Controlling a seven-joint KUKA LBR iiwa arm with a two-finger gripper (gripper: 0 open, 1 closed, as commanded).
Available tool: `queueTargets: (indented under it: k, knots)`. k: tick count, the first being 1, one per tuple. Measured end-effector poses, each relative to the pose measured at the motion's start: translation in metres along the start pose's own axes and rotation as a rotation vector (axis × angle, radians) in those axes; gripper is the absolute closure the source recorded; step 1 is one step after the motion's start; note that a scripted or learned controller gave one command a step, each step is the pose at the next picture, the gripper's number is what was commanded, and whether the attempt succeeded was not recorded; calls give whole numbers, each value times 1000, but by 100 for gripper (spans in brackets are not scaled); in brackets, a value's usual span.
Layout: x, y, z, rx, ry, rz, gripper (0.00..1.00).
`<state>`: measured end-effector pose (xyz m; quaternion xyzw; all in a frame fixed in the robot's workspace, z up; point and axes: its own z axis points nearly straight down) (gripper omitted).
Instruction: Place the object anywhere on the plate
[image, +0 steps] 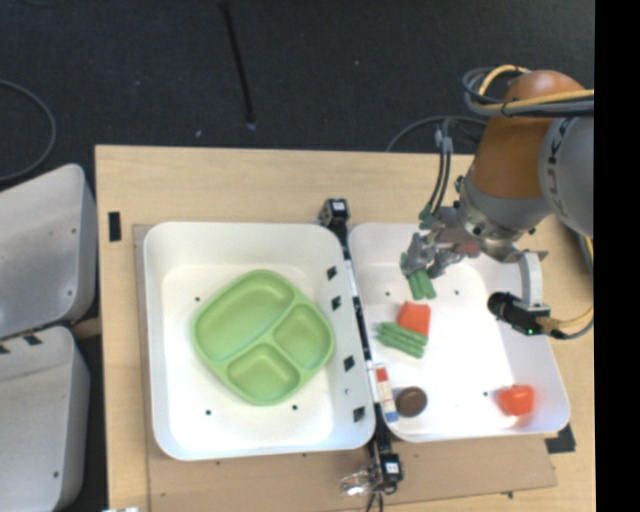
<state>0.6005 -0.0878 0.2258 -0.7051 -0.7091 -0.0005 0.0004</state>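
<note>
Wooden table carries two white bins; the left bin holds a green divided plate. Over the right bin, the gripper has its fingers closed on a green object, above an orange piece.

Grey arm, orange band, looped cables
</note>
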Motion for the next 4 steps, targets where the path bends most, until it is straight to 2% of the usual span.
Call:
queueTargets:
  k: [1, 3, 4]
  knots:
    - [45, -22, -12, 0, 1, -1, 100]
    - [157, -61, -26, 1, 1, -2, 100]
    - [154, -60, -25, 1, 0, 4, 0]
